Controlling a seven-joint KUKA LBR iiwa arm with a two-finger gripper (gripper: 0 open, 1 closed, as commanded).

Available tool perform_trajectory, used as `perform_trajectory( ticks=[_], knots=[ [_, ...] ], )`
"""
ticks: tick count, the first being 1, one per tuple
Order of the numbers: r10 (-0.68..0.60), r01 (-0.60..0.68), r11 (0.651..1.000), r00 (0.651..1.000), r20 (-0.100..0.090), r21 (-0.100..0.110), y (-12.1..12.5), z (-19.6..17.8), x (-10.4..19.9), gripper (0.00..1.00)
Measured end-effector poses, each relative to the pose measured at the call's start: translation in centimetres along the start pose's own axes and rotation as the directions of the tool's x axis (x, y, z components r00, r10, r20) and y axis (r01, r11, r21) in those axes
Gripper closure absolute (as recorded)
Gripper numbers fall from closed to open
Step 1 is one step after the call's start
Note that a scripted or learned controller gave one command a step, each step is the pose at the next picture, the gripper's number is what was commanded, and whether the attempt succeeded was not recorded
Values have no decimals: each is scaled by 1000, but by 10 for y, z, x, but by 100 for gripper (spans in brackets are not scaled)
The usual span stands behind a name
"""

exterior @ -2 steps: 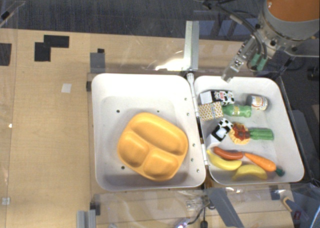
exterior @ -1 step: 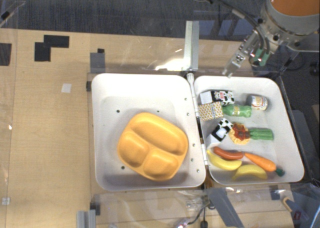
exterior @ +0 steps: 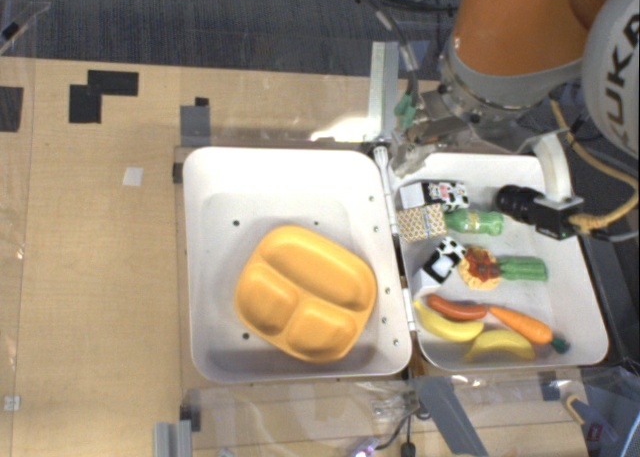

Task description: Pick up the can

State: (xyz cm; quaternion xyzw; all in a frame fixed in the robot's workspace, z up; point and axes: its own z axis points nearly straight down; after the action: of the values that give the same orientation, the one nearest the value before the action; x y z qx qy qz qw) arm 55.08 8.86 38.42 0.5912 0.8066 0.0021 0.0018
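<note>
A small can (exterior: 444, 192) with a black-and-white pattern lies near the far left corner of the right bin (exterior: 590, 330). A second black-and-white piece (exterior: 442, 260) lies closer to the bin's middle; I cannot tell what it is. My gripper (exterior: 414, 141) hangs under the orange band of the arm (exterior: 520, 5), over the far end of the divider between the two bins. It sits just up and to the left of the can, and nothing shows between it and the can.
The right bin also holds a checkered box (exterior: 419, 222), a green bottle (exterior: 476, 222), a green tube (exterior: 520, 268), a pizza toy (exterior: 482, 271), a hot dog (exterior: 456, 307), a carrot (exterior: 522, 324) and bananas (exterior: 498, 345). A yellow compartment dish (exterior: 303, 291) lies in the left bin (exterior: 210, 245).
</note>
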Motion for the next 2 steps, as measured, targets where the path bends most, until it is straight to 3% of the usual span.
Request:
perform_trajectory(
  ticks=[1,2],
  knots=[
    [-129,129,992,992,-1,2,-5,122,58,100],
    [-499,499,867,867,-1,1,-48,199,26,100]
  ],
)
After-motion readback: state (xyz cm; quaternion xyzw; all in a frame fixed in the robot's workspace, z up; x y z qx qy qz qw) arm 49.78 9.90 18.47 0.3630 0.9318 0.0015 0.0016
